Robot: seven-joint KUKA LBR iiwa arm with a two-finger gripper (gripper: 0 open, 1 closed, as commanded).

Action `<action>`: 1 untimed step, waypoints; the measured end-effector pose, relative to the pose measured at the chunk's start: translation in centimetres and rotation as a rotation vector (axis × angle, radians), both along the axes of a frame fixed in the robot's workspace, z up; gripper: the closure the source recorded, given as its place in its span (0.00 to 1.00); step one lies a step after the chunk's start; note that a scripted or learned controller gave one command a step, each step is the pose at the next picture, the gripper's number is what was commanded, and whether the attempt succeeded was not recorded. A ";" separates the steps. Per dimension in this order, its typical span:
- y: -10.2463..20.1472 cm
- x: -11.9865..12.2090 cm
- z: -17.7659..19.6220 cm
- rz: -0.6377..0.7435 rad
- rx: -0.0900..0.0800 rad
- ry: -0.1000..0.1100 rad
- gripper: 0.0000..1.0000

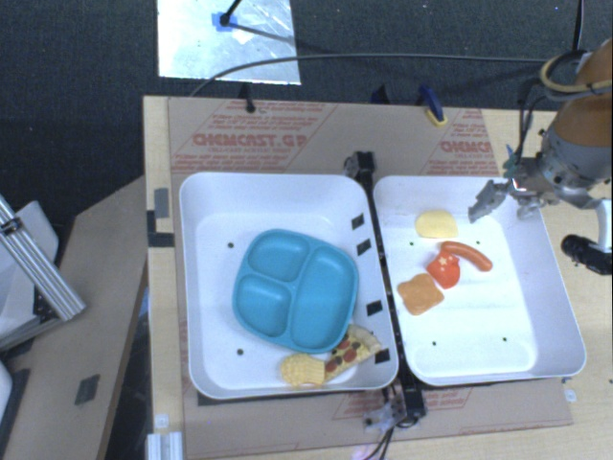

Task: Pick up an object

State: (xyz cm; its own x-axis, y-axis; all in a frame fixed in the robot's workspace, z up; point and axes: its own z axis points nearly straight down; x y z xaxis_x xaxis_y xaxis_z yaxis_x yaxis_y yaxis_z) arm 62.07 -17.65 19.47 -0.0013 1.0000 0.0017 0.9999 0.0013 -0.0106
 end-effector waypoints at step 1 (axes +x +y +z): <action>0.0 0.3 0.8 0.003 -0.002 -0.012 0.00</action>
State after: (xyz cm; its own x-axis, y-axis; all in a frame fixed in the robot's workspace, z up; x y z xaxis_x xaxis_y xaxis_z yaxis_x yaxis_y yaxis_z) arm 62.37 -17.61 20.22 -0.0039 1.0000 -0.0006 1.0000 0.0039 0.0017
